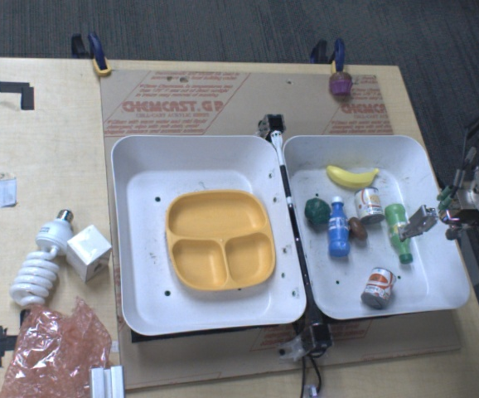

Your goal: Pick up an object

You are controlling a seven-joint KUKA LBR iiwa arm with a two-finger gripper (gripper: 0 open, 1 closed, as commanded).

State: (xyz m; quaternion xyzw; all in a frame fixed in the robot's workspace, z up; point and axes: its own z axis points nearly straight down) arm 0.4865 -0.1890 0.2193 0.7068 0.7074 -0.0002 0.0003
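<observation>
My pincer (426, 220), its grip unreadable, hovers beside the green bottle (399, 230); next I must descend onto it.

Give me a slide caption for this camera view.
Gripper at the right bin's edge by a green bottle; yellow tray in the left bin.

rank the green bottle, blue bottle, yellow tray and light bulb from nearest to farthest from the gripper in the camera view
1. Green bottle: in the right bin, right beside the gripper.
2. Blue bottle: middle of the right bin, further left.
3. Yellow tray: in the left bin.
4. Light bulb: on the bench, left of both bins.
</observation>
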